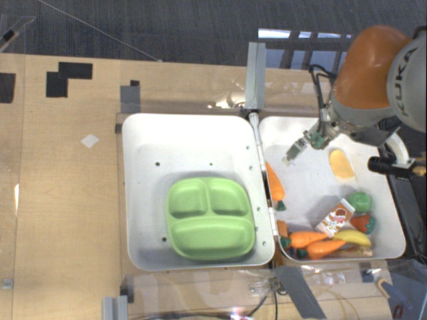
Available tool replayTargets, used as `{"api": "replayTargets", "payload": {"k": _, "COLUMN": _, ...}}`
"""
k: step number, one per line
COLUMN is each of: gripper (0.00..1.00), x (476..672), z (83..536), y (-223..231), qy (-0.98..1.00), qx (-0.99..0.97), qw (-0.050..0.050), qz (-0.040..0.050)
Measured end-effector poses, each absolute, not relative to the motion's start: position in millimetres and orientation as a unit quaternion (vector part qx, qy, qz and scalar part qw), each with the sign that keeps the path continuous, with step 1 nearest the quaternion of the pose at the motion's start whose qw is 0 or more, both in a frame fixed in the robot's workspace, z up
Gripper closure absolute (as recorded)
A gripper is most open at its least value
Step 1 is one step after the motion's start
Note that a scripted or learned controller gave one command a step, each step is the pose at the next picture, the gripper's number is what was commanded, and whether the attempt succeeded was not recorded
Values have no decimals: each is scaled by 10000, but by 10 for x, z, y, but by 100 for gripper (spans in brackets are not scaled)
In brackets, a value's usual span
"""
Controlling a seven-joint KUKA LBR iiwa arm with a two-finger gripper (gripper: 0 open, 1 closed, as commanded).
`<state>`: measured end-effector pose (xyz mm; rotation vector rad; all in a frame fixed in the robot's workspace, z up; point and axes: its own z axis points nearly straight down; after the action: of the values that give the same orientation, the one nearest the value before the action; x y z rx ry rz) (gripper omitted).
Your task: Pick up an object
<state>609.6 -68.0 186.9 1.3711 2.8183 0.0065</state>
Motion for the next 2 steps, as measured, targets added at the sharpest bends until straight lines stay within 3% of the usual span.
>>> {"api": "replayTargets", "payload": {"k": 1, "gripper": 0, "x": 6039, "z": 1158, "y": -893, "qy": 9325, "qx": 3610, "qw": 32, "qz": 16}}
{"api": "replayTargets", "payload": {"k": 2, "gripper": 0, "x": 5776, "z": 1349, "y": -926, "qy": 8977, "qx": 4406, "qw": 25, "qz": 15}}
